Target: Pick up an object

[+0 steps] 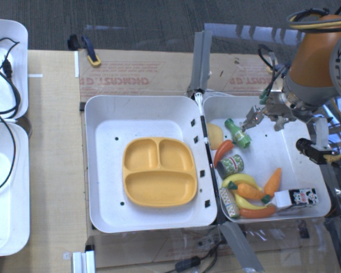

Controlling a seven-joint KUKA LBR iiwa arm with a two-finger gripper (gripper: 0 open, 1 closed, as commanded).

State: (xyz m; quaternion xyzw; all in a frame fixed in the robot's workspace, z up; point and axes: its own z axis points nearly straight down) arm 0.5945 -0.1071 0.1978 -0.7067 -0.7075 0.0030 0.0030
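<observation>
Above the right bin [315, 172], the gripper [253, 117] is held spread and empty, apparently lined up with the green bottle [237, 133].

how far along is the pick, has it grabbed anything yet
Done: the gripper is over the right bin, near the green bottle. In hand: nothing visible between its fingers. Left: the grasp and lift; the bottle, carrots and banana lie in the bin.
</observation>
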